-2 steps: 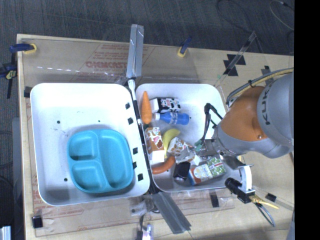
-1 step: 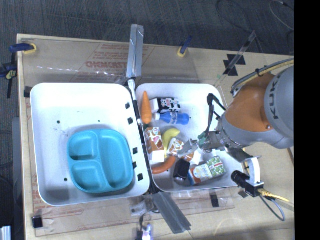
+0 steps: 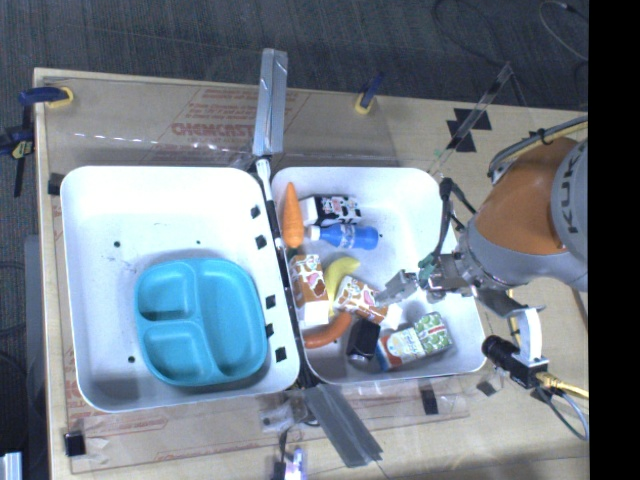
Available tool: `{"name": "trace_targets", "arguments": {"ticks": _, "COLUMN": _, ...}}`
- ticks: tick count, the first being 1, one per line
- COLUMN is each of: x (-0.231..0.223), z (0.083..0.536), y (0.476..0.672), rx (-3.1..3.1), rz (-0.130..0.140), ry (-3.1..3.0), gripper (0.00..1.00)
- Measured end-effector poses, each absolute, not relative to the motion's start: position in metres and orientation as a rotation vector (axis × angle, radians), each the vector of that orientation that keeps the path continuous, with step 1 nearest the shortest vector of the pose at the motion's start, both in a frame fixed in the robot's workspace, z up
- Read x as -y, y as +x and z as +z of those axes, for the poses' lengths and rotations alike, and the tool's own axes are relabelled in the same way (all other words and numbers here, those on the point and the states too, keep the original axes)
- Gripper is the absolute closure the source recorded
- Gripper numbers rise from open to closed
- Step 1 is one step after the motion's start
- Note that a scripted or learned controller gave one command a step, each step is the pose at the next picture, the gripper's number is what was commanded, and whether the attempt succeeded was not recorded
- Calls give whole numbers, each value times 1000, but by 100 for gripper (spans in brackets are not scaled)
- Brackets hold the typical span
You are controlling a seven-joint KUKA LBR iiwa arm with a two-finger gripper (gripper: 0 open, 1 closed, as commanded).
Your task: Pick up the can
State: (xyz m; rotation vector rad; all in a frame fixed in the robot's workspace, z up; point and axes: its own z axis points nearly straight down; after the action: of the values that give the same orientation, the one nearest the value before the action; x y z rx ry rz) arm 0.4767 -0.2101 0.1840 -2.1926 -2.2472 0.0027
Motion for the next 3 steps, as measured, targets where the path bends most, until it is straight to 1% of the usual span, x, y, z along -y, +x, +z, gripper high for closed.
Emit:
{"name": "trace_targets", "arguments": {"ticks": 1, "x": 211, "z": 188, "y": 477, "rx": 2193, "rz": 3, "ry": -2249, "gripper": 0}}
{"name": "trace_targets", "arguments": {"ticks": 2, "x": 210, "z": 207, "y": 477, "rx": 2144, "rz": 3, "ry": -2297, "gripper": 0}}
{"name": "trace_targets", "arguments": {"ticks": 3, "x": 207, "z": 193, "y": 477, "rx": 2169, "rz": 4, "ry": -2267, "gripper": 0}}
